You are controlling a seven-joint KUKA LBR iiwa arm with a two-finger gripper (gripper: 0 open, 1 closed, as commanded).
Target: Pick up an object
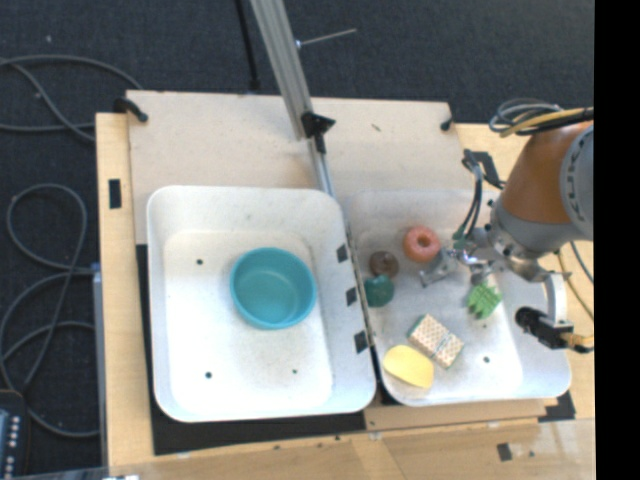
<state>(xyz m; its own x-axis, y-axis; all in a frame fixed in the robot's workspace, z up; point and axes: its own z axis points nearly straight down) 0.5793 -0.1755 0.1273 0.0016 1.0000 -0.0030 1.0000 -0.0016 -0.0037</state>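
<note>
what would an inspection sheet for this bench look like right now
surface: bench bears two white bins, left bin and right bin
job's things: right bin holds orange ring, brown disc, teal block, green toy, patterned block, yellow piece
clutter: teal bowl in left bin
grippers: end effector low over right bin near the ring; nothing seen held
cables: loops on floor at left
surroundings: metal pole, dark carpet
</note>
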